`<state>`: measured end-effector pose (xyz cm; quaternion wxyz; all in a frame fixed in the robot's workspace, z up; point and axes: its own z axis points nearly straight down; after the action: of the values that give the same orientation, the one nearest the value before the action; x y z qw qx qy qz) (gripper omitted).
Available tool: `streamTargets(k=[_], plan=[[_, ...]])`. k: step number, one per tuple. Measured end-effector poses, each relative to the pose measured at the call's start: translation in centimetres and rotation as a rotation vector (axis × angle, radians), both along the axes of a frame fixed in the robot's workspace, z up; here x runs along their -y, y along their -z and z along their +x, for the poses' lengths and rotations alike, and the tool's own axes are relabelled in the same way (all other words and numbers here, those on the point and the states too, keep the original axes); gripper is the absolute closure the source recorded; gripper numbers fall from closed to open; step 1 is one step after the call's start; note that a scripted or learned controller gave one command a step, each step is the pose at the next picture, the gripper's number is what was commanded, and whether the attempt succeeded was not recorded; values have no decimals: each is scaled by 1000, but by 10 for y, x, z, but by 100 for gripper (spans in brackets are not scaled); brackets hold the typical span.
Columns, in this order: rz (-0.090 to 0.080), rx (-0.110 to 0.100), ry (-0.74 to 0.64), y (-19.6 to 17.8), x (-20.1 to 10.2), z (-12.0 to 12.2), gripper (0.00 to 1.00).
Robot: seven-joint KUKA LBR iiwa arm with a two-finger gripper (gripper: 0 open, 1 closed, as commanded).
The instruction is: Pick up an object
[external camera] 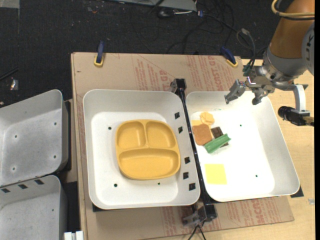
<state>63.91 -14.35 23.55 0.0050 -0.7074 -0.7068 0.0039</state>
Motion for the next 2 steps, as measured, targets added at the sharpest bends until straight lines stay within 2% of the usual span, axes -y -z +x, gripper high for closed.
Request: streamTargets(k=[1, 2], plan=[[-2, 12, -2, -8, 0, 3, 0], [-2, 10, -1, 55, 1, 6, 0]])
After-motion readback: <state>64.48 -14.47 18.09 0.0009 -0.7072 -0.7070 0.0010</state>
